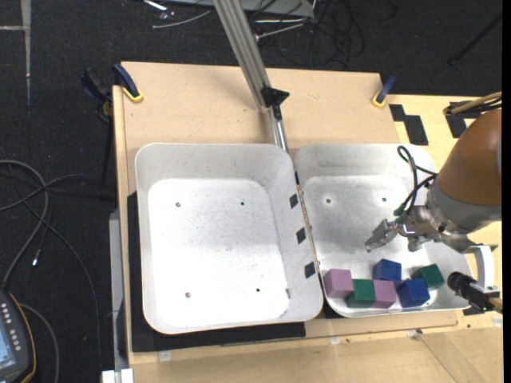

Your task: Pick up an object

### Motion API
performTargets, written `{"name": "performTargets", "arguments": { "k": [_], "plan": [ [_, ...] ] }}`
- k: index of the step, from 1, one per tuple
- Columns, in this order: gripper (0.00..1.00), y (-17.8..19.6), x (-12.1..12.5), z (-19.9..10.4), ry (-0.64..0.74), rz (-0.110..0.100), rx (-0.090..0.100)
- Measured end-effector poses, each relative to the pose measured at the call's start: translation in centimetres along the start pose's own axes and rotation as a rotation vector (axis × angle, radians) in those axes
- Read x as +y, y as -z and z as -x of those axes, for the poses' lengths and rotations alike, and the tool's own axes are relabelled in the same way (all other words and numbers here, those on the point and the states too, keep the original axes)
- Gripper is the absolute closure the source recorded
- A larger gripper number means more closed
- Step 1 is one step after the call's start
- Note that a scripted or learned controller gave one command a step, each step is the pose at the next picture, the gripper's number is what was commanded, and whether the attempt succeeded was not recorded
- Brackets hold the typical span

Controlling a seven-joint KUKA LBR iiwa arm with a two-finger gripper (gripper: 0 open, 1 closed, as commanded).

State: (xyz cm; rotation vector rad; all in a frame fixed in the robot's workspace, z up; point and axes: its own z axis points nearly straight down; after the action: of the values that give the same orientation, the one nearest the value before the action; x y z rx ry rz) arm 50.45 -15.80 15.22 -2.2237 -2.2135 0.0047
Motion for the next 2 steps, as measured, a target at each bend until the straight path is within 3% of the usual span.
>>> {"name": "performTargets", "arguments": {
  "k": [1, 2],
  "plan": [
    [0.0, -5.8, 2.8, -1.4, 0.008, 0.007, -0.002],
    [0.0, 5.6, 1.8, -2.9, 0.009, 0.014, -0.003]
  ]
}}
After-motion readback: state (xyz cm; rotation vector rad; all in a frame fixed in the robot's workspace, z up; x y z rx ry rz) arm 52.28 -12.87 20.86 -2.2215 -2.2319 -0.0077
